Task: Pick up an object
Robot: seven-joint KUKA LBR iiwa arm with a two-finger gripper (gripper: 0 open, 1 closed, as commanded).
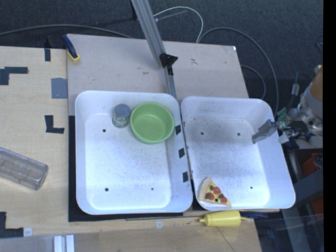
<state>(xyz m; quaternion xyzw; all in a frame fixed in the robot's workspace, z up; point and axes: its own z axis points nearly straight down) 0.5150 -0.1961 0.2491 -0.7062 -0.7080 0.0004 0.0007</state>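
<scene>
My gripper (261, 133) hangs over the right edge of the right bin (231, 156), low and near the bin's wall, with nothing seen in it. A toy pizza slice (213, 192) lies in that bin's front left corner, well away from the gripper. In the left bin (126, 193) a green bowl (152, 122) sits upright at the back, with a small grey can (121, 115) standing just to its left.
A yellow mustard bottle (223, 218) lies on the bench just in front of the right bin. A slanted metal pole (152, 30) runs down to the gap between the bins. A clear plastic container (21, 168) lies far left.
</scene>
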